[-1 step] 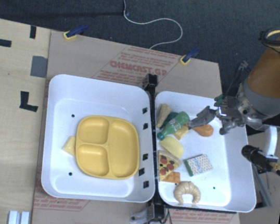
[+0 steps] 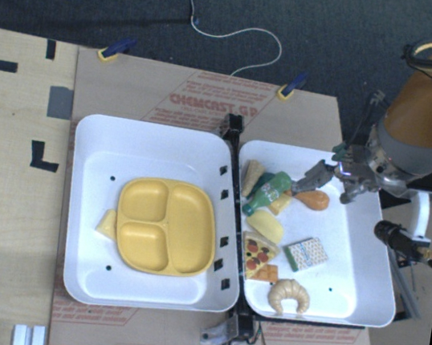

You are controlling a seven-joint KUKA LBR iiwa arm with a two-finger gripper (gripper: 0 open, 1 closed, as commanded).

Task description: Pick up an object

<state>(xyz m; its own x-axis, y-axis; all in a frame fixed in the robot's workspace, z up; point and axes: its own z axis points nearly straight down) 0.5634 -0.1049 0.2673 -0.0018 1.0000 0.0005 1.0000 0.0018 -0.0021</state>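
In the left bin [image 2: 87,188] I see a yellow tray [image 2: 167,226] with three parts, and a pale wedge [image 2: 106,225] pokes out at its 9 o'clock side. The right bin [image 2: 360,288] holds a green bottle [image 2: 268,192], cheese [image 2: 266,227], pizza slice [image 2: 258,257], small box [image 2: 305,253] and croissant [image 2: 289,295]. The orange drumstick [image 2: 313,198] lies at the bin's 12 o'clock end, its long side running 3 to 9 o'clock, right under my gripper [image 2: 333,181], whose fingers are spread wide and hold nothing.
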